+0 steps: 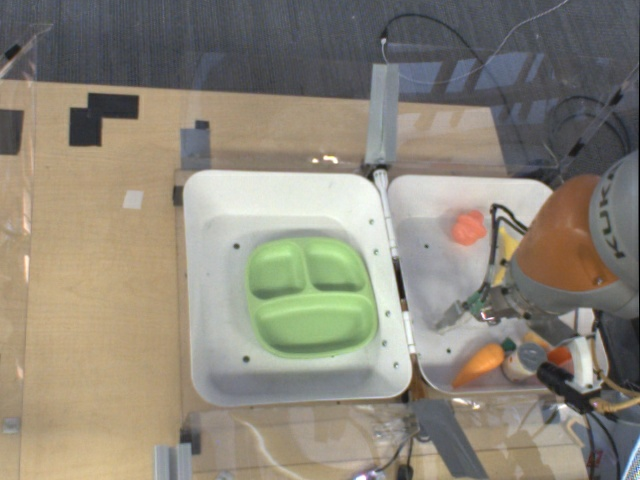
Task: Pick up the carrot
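Carrot (479, 364) lies in the right bin (430, 218), at its near edge, tapered tip pointing left and near, fat end up against a small brownish-white item (519, 365) on its right. Looks like a toy or plastic one: likely light, stiff, smooth and a bit slippery, no risk of crushing. Round taper means it can roll or squirt out of a pinch near the tip. Best hold is probably across the thick middle, fingers closing across the short axis, away from the neighbour item and the bin wall.

Tool (463, 313) hangs just far-left of the carrot, above the bin floor, apart from it. Fingers too small and dark to read here, so cannot tell if spread or closed. Nothing visibly between them. Grey arm with orange band (565, 243) comes in from the right, covering part of that bin.

Also in right bin: orange-pink round thing (468, 228) at the far side, well apart from the carrot.

Left bin (210, 268) holds a green divided plate (311, 296), three compartments.

Bins are smooth white plastic, shallow, side by side on a light wood bench (90, 298). Black marker squares (98, 116) at far left. Dark carpet beyond, cables at far right.
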`<state>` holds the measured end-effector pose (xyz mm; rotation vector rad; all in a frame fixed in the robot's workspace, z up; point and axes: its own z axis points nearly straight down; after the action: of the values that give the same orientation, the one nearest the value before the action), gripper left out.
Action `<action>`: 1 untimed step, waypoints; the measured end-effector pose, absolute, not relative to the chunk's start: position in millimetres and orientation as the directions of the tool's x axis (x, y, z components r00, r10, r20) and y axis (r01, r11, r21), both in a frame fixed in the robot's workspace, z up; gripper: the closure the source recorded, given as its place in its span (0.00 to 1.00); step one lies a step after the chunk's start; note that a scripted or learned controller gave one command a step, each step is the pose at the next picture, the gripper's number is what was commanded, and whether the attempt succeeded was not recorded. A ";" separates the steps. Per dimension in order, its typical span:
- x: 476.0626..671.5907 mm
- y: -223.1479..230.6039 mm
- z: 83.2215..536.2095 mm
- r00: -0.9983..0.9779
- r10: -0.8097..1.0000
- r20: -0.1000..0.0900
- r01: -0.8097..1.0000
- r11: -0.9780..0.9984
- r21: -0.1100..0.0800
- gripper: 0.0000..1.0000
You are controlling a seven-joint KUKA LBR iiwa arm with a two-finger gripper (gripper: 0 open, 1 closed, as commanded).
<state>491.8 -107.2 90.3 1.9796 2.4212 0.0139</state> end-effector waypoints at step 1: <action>495.2 -106.1 102.8 -0.202 0.979 -0.008 0.979 0.202 0.025 1.00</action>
<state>495.2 -106.1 102.8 1.9702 2.4191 0.0224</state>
